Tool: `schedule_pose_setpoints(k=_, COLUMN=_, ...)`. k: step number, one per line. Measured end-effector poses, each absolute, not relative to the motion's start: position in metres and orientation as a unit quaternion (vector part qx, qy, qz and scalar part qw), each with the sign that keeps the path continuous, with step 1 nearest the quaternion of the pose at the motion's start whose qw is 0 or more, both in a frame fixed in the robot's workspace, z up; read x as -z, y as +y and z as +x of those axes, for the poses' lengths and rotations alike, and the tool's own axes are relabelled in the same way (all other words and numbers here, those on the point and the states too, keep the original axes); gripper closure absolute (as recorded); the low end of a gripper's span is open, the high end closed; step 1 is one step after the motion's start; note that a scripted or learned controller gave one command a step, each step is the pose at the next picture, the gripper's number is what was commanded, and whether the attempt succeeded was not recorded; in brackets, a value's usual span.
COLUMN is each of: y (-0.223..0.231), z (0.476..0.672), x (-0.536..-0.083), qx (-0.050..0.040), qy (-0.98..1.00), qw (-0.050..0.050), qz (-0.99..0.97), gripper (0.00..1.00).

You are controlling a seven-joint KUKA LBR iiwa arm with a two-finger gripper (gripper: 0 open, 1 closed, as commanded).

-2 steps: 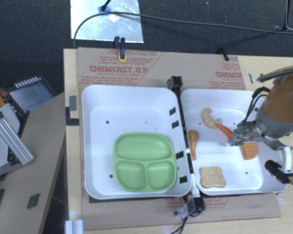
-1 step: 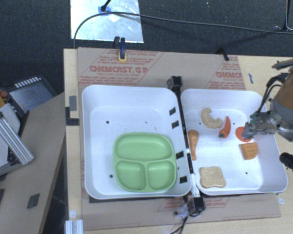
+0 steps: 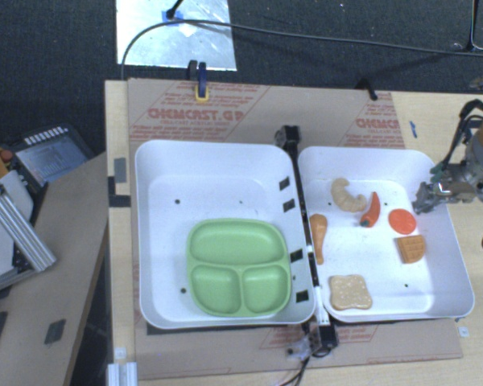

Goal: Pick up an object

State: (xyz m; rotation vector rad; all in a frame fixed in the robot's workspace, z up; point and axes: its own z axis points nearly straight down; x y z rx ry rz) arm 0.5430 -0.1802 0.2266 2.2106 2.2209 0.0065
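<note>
The right bin (image 3: 447, 292) holds several toy foods: a tan croissant-shaped piece (image 3: 349, 195), a red chili (image 3: 372, 209), a red-orange disc (image 3: 402, 220), an orange wedge (image 3: 410, 248), a slice of toast (image 3: 350, 292) and an orange cone (image 3: 317, 236) by the left wall. My gripper (image 3: 428, 195) hangs over the right bin's upper right part, just above and right of the disc and apart from it. Nothing shows in its grasp.
The left bin (image 3: 161, 183) holds a green divided plate (image 3: 237, 265) at its front. A black divider with clips (image 3: 294, 191) runs between the bins. Cables (image 3: 306, 34) cross the dark floor behind, and a yellow clamp (image 3: 201, 83) grips the bench's back edge.
</note>
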Motion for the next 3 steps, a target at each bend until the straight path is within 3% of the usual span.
schedule_pose_setpoints(k=1, y=-0.18, z=0.544, x=-0.24, qx=-0.001, qy=0.709, qw=0.002, qz=0.705, gripper=1.0)
schedule_pose_setpoints(k=3, y=-0.077, z=0.555, x=-0.219, qx=-0.0015, qy=0.711, qw=0.0, qz=0.704, gripper=1.0)
